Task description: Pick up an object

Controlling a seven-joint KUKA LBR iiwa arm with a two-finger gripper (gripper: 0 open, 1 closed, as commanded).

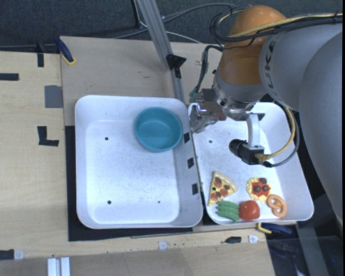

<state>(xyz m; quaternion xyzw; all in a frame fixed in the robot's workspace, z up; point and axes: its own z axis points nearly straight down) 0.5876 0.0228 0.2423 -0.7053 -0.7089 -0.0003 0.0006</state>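
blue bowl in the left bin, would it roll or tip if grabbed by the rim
The bowl sits upright on its base, so it probably won't roll. It looks like thin plastic, likely light; a one-sided rim pinch might tilt it. Its smooth wall could slip between fingers. It rests near the left bin's back wall.

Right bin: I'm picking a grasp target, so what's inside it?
Along the right bin's near edge lie a pizza slice, green beans, a tomato, a small pizza and a pretzel. The arm covers its far end.
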